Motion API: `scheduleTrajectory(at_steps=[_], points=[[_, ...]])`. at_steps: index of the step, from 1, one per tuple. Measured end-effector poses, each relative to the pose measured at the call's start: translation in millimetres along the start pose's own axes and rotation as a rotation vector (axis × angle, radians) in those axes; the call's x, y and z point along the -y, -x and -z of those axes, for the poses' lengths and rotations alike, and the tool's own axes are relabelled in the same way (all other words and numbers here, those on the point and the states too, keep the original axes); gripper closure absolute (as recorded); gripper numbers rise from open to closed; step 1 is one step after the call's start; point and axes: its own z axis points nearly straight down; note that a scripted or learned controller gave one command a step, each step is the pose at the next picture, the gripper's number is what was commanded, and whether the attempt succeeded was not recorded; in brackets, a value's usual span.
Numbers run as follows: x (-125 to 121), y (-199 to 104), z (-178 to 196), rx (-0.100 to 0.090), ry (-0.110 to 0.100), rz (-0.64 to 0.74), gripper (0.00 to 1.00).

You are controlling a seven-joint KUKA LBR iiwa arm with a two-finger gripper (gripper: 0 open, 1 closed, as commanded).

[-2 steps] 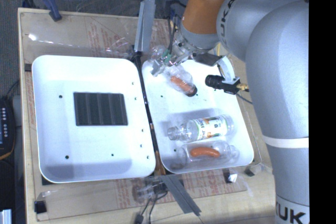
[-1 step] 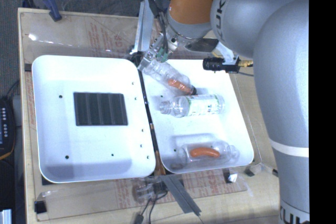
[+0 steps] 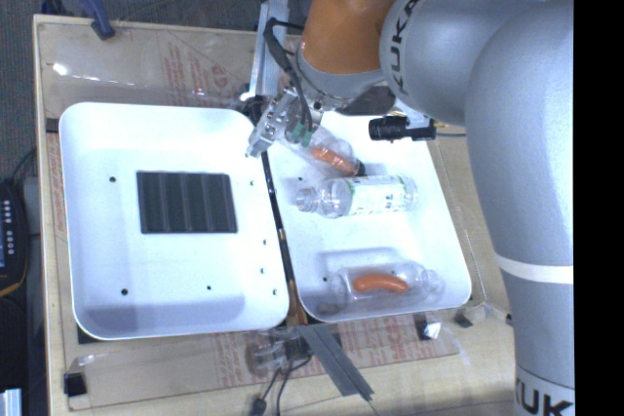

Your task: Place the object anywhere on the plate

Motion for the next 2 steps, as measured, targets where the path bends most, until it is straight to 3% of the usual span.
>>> scheduleTrajectory(at_steps=[1,2], points=[[-57.6,-46.8,18.5,0.001,0.000,-0.329,1.00],[-57.4,-46.7,18.5,0.001,0.000,-0.330,0.00]])
